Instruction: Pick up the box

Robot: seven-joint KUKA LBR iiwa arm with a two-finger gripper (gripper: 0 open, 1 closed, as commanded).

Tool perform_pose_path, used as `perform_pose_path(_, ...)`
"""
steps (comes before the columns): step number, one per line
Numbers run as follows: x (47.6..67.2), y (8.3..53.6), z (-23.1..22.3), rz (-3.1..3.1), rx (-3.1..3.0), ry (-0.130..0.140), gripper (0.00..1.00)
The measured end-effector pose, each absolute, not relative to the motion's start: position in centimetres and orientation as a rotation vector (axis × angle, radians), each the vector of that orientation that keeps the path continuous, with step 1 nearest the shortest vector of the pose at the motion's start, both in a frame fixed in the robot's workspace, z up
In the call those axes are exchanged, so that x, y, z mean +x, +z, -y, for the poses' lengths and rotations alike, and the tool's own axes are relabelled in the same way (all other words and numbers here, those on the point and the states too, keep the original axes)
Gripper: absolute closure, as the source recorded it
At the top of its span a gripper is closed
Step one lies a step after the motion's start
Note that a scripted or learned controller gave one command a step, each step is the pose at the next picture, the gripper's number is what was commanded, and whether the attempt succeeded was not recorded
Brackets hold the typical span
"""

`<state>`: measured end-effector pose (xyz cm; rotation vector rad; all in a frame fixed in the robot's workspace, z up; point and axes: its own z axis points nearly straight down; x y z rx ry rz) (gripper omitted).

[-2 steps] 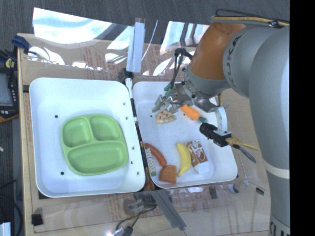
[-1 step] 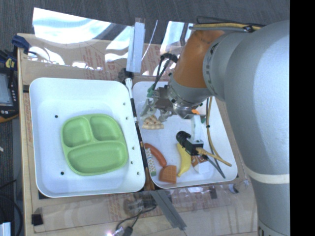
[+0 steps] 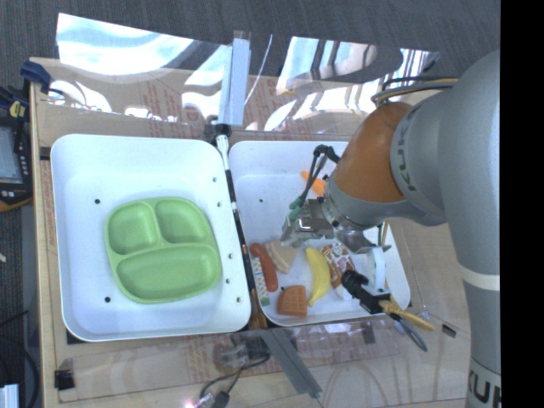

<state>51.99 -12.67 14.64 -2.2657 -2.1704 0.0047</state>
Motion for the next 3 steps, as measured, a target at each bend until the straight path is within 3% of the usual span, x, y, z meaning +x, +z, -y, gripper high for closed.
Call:
perform_pose_path(1,52.0,14.6,12.6,2.172,-2.265,0.005,0.00)
perform_pose_path(2,54.3,15.0,18.6,2.177,-2.262,0.001,0.00)
perform_pose_path(3,50.1,9.6,13.9,2.012,-2.435,-0.004,0.00)
